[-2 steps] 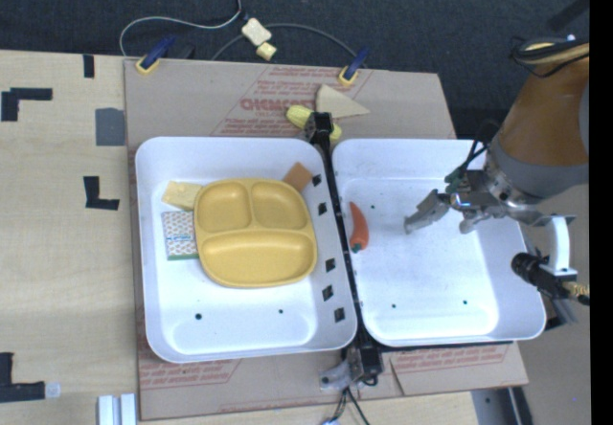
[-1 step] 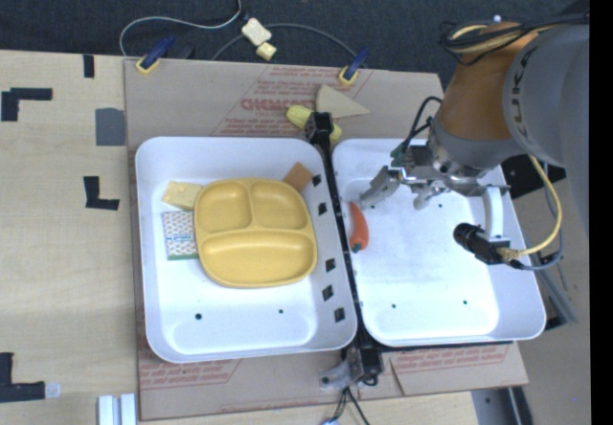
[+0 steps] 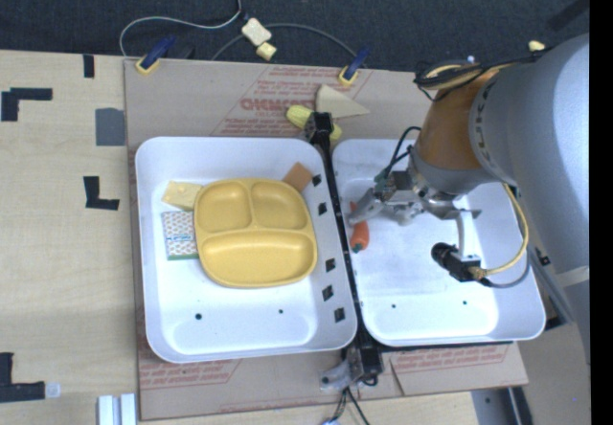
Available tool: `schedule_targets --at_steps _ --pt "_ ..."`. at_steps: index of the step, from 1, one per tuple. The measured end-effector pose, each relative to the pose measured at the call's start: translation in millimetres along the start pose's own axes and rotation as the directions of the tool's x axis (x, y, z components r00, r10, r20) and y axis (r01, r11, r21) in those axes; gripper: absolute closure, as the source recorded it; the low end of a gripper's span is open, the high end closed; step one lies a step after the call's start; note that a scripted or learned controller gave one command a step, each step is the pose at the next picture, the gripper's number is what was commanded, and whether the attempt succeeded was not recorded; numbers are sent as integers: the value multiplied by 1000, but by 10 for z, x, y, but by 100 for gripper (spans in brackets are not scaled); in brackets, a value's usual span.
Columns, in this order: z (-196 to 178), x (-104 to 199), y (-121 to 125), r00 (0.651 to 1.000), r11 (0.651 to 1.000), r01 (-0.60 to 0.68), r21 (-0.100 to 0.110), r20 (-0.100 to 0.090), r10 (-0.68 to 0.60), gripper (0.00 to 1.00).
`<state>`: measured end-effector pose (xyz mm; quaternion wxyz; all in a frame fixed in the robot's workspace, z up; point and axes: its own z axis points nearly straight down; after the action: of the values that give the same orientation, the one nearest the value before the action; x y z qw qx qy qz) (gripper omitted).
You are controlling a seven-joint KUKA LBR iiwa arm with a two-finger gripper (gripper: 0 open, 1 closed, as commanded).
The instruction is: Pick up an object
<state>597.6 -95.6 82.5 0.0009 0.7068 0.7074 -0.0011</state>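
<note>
Nothing is lifted yet, from what I can see. The end effector sits low in the right bin, by its left wall, just above a small orange object lying on the bin floor. Whether it is clenched or released I cannot tell; the grasp and lift seem left to do.

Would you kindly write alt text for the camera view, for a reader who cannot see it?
The gripper reaches into the right bin, low near a small orange object by the divider. The left bin holds a yellow divided plate among a few small items.
</note>
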Motion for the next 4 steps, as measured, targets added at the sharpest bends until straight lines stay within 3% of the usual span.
schedule_targets --at_steps 1,2,3,4 --pt "-37 -14 208 1000 1000 0 0 -3 0 0" --pt "-39 -15 203 1000 1000 1 -2 -3 -1 0" --pt "-141 -21 206 1000 1000 1 -5 -1 -1 100" --pt "-1199 437 420 1000 1000 6 -10 -3 -6 100"
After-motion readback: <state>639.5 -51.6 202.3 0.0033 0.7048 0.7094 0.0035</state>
